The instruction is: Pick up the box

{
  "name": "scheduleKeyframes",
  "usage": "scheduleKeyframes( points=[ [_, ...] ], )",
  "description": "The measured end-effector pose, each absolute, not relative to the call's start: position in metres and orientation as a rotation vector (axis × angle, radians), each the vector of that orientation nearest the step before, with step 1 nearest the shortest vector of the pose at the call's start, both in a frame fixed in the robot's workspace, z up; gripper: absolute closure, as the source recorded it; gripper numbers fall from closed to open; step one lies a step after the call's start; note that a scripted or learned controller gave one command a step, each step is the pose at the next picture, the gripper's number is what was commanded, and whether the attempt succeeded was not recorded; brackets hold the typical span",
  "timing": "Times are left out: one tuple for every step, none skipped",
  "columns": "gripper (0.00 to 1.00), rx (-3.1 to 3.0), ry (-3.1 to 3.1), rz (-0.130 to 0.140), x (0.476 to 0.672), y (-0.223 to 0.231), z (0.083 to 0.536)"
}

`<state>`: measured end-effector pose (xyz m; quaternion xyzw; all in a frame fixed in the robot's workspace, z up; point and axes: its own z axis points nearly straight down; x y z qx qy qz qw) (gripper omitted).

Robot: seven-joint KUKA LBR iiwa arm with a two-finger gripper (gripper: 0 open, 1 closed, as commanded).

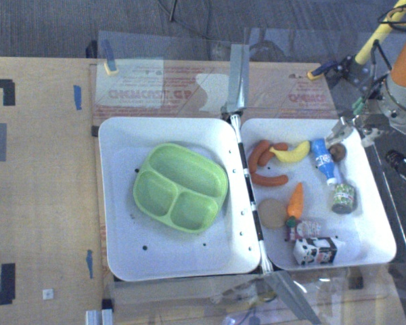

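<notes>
The box [315,250] lies nearest to the camera, at the front of the right bin [382,239], close to its front wall. It is white with black patches, like a small milk carton. It lies on its side, and its long axis goes left to right, almost parallel to the front wall. I cannot tell which end is the top.

Just behind the box, touching or nearly touching it, there is a small bottle [300,229] with a red part. Behind it stands a carrot [296,201], pointing away from the camera, and a brown round disc [273,212] is beside it on the left. In the back part of this bin I see sausages [264,163], a banana [291,153], a blue bottle [323,161], a brown ball [337,152] and a can [343,198].

The left bin [115,249] holds one green tray [181,188] with three compartments, turned at an angle.

My gripper [354,128] is at the back right corner of the right bin, well apart from the box. I hold nothing that I can see, and I cannot tell how my gripper stands.
</notes>
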<state>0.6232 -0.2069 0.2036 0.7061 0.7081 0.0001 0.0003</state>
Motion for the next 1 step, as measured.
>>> scheduleKeyframes(
  points=[
    [0.00,2.253,2.183,0.002,0.6355,-0.1865,0.0865]
  ],
)
